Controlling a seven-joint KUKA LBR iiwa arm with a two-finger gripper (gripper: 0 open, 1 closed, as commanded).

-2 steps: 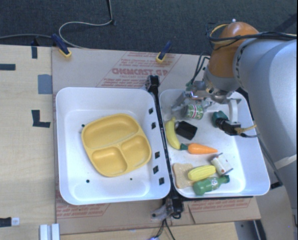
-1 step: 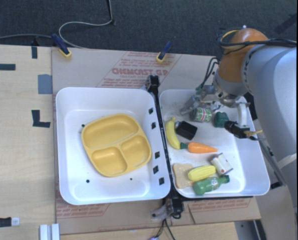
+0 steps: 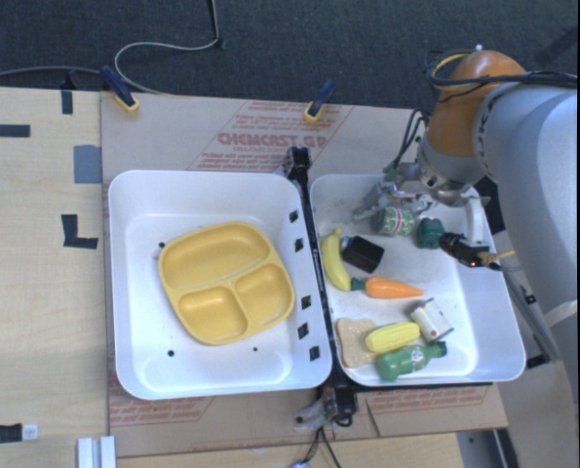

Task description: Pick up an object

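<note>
My gripper [image 3: 395,201] hangs low over the far part of the right bin [image 3: 484,359], under the orange wrist band. A small green-labelled can [image 3: 399,222] lies right beneath it, touching or nearly so; whether it is held is unclear. A dark green round piece [image 3: 430,232] sits just to the can's right. Nearer the front lie a black block [image 3: 364,253], a yellow banana [image 3: 334,261], an orange carrot [image 3: 393,288], a corn cob [image 3: 392,336], a green bottle [image 3: 407,360], a bread slice [image 3: 352,340] and a small white piece [image 3: 432,320].
The left bin [image 3: 134,261] holds a yellow divided plate [image 3: 227,281]. A black divider with clips [image 3: 304,252] runs between the bins. The grey arm [image 3: 533,164] fills the right side above the bin's right wall. Cables [image 3: 465,247] trail near the gripper.
</note>
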